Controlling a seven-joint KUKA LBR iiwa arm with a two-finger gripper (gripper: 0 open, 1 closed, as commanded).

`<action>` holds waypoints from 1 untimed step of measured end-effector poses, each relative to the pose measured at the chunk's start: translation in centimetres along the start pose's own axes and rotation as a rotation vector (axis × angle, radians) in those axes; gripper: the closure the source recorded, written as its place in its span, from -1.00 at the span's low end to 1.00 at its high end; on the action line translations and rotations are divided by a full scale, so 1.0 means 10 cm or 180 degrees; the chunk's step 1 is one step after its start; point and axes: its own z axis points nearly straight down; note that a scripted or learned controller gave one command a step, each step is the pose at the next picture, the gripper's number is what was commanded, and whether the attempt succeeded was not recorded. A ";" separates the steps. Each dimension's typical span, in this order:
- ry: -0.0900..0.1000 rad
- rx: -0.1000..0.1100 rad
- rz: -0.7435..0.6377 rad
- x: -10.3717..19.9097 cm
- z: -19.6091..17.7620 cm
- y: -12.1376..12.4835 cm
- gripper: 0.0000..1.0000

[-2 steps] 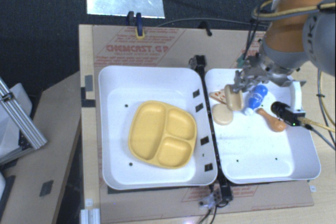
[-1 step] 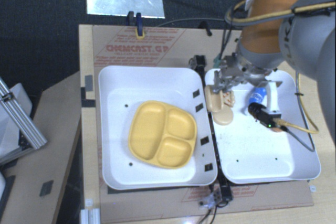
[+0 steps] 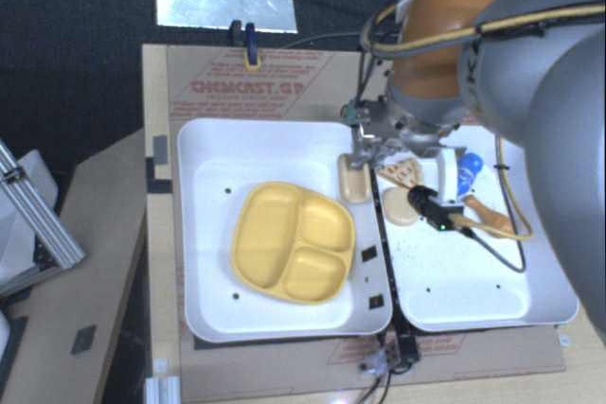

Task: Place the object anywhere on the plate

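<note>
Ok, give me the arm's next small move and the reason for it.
Probably a short carry left over the yellow three-compartment plate. The gripper sits at the left bin's right edge, with a tan oblong object directly under it, and the plate lies just beyond, nothing on it yet.

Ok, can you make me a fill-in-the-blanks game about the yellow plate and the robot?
1. The plate is the colour ____.
2. The plate lies in the ____ bin of the two.
3. The plate has ____ sections.
4. The gripper hangs above the tan block at that bin's ____ edge.

Missing words: yellow; left; three; right
</note>
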 end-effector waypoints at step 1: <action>0.0006 -0.0001 -0.0008 0.63 0.02 -0.02 1.00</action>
